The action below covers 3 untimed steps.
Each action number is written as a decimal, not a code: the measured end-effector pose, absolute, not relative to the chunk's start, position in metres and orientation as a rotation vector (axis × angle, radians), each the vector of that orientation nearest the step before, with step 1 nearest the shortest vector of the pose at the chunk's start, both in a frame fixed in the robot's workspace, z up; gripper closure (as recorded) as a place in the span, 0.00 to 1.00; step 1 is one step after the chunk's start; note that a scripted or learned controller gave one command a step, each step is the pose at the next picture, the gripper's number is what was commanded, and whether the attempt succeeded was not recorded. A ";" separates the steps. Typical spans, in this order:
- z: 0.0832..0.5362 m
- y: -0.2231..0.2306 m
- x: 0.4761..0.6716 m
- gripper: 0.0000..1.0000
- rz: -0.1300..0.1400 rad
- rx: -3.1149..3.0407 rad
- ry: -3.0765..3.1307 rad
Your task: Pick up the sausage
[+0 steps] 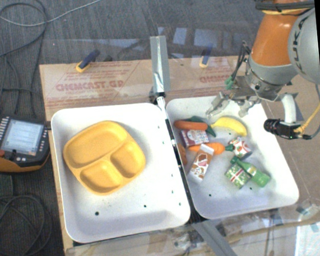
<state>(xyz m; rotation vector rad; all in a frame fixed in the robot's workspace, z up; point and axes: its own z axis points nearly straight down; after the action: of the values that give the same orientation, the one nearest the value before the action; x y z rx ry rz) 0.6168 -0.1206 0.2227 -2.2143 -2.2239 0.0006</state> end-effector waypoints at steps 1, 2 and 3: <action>0.110 -0.102 0.659 0.00 0.000 -2.212 -2.234; 0.089 -0.099 0.671 0.00 -0.001 -2.194 -2.264; 0.184 -0.092 0.650 0.00 0.006 -1.994 -2.431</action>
<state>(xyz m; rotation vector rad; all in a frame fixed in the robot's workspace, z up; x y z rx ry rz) 0.6495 -0.0922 0.1841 -1.9935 -2.4311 0.0063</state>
